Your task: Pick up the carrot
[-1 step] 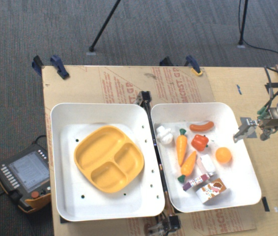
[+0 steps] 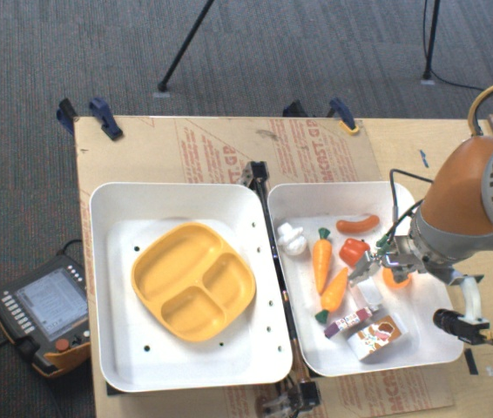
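Observation:
Two orange carrots lie in the right bin [image 2: 421, 347]. One carrot [image 2: 320, 265] points its green top toward the back. The other carrot [image 2: 336, 289] lies slanted just right of it, green end toward the front. My gripper [image 2: 371, 263] hangs low over the bin's middle, just right of the slanted carrot's thick end and beside a red pepper [image 2: 353, 251]. Nothing shows as held in it. The grey and orange arm [image 2: 460, 207] covers the bin's right side.
The right bin also holds a white piece [image 2: 293, 240], a red sausage [image 2: 357, 225], an orange piece [image 2: 396, 277] under the wrist, a purple bottle [image 2: 349, 321] and a small box [image 2: 374, 337]. A yellow divided plate [image 2: 193, 280] lies in the left bin [image 2: 111, 225].

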Available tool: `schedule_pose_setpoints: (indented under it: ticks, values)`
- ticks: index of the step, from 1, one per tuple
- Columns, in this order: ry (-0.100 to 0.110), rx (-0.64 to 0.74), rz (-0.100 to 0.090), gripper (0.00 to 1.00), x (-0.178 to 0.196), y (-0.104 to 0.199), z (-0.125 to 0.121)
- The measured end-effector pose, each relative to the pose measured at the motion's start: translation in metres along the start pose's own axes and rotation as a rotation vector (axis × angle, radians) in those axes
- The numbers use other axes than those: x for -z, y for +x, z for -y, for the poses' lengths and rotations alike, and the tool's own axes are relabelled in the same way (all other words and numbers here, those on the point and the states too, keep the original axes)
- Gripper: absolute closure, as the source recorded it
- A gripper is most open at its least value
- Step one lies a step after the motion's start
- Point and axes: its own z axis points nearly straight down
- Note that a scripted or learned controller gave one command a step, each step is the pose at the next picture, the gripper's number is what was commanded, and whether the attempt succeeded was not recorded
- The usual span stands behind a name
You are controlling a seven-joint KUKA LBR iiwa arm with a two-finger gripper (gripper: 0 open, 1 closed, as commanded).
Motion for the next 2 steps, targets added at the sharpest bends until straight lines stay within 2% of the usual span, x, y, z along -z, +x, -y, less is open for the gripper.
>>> schedule_pose_setpoints:
  ticks: [1, 2]
  values:
    - [-0.002, 0.000, 0.000, 0.00, -0.038, 0.073, -0.017]
    - [-0.002, -0.004, 0.000, 1.00, -0.027, 0.072, -0.017]
